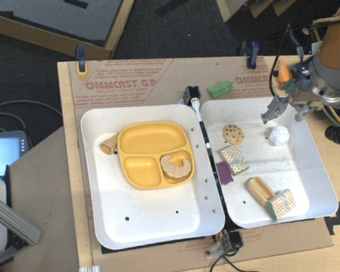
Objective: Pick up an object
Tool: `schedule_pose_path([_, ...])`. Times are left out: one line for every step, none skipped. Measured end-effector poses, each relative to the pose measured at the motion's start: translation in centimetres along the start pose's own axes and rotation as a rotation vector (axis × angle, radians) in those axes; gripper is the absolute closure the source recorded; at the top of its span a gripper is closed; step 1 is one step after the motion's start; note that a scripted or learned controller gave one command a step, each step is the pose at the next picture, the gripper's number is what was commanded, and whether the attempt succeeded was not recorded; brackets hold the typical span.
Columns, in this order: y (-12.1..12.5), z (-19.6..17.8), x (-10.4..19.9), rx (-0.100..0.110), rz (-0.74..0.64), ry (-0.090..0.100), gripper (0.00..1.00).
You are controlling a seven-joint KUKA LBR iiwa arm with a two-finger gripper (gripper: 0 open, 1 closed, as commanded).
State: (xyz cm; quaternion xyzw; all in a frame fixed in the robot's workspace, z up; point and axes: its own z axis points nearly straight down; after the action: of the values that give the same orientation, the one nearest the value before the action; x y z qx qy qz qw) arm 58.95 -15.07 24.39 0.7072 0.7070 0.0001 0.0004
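The white ball (279, 135) sits in the right bin (315, 169), up in its far half, and that looks like the likeliest pick. Right above it hangs the gripper (285, 109), fingers spread wide, one grey tip towards the bin's middle, the other out by the far right wall, nothing between them. The key relation: the ball lies just nearer the camera than the open fingers and roughly under the gap, closer to the inner finger. It is round, so no long axis to line up with; my read is that a straight drop with a small shift inward would bracket it.

Further out in the same bin, the cookie (233, 134) lies to the ball's left, well apart. Below that come the patterned packet (234, 159) and the purple piece (224, 172), touching or nearly so. Near the front edge, the tan cylinder (259, 189) lies at a slant, beside a second patterned packet (282, 202).

The left bin (158, 219) holds the yellow divided plate (154, 153).
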Motion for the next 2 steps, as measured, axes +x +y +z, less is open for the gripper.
schedule_pose_path([5.7,14.8,4.3,0.009,-0.005,0.004,0.00])
schedule_pose_path([7.6,16.0,-2.6,-0.003,0.003,-0.003,0.00])
